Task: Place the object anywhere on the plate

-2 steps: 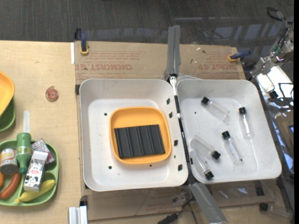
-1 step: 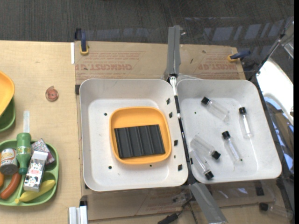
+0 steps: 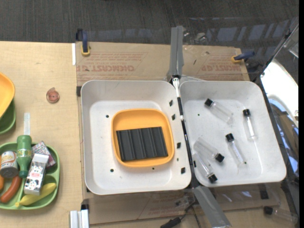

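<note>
Resting flat on the plate [image 3: 142,163], the black ribbed block [image 3: 142,144] lies inside the rim and covers most of the plate's floor. Its ribs run from the near edge to the far edge. The plate is orange-yellow, roughly square with rounded corners, and sits near the middle of the left bin [image 3: 95,127].

The right bin [image 3: 266,165] touches the left bin along the central divider. It contains five clear vials with black caps:
- far vial [image 3: 217,107], tilted, cap towards the divider;
- right vial [image 3: 248,123], lying nearly lengthwise, cap at the far end;
- middle vial [image 3: 234,146], cap at the far end;
- two near vials [image 3: 209,151] [image 3: 205,169], close together by the divider, caps towards the near right.

All vials lie well apart from the plate.

Both bins stand on a cardboard sheet [image 3: 133,63], which is held by a clamp [image 3: 84,46] at the far left corner and a second clamp [image 3: 240,57] at the far right.

On the wooden table to the left are a green tray [image 3: 50,191] of toy food, an orange bowl [image 3: 5,96] at the edge, and a small pink disc [image 3: 53,96].

The state of the jaws cannot be told.
</note>
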